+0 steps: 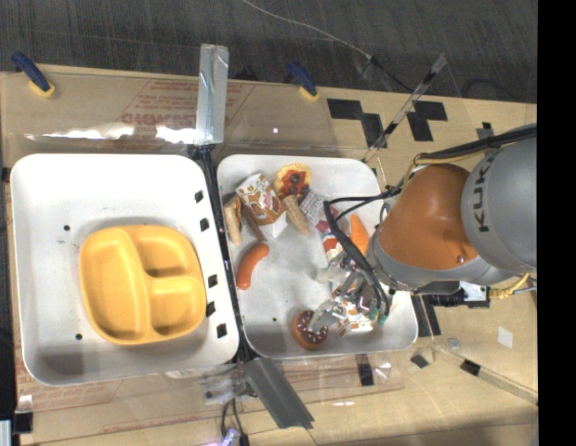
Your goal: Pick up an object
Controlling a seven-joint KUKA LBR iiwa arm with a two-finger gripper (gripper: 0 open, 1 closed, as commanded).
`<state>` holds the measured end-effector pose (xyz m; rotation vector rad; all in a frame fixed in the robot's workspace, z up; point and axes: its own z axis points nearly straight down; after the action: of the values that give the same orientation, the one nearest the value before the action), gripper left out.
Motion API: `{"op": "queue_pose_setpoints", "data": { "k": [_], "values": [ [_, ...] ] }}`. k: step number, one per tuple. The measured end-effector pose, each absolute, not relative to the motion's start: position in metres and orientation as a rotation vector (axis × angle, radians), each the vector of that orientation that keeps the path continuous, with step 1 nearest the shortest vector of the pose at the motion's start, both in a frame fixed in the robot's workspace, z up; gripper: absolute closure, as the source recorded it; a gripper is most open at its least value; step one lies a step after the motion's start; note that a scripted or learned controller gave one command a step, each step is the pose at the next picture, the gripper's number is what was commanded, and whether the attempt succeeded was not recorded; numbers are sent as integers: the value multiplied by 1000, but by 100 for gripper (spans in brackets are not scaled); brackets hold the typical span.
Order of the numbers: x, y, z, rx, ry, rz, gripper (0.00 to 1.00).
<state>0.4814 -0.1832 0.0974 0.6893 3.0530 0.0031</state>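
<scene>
Gripper [348, 307] is low in the right bin [279, 328], beside the chocolate donut [311, 328]. Can't tell its state. Risk: clutter nearby, it could pinch 2 items or nothing.

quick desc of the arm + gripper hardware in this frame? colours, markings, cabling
The arm has a rounded grey shell with dark "KUKA" lettering and a wide glossy orange band above the wrist. Thin black cables loop off the wrist. The gripper is a small metallic assembly with bits of coloured wiring; finer detail is too cluttered to make out.
</scene>
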Motion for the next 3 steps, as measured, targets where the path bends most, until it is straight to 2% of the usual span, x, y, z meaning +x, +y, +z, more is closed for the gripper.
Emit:
{"op": "queue_pose_setpoints", "data": {
  "k": [1,2,3],
  "values": [
    [549,-211,175,1028,2964,-2,0],
    [530,-185,103,926,2997,0,0],
    [531,-184,113,917,3000,0,100]
  ]
}}
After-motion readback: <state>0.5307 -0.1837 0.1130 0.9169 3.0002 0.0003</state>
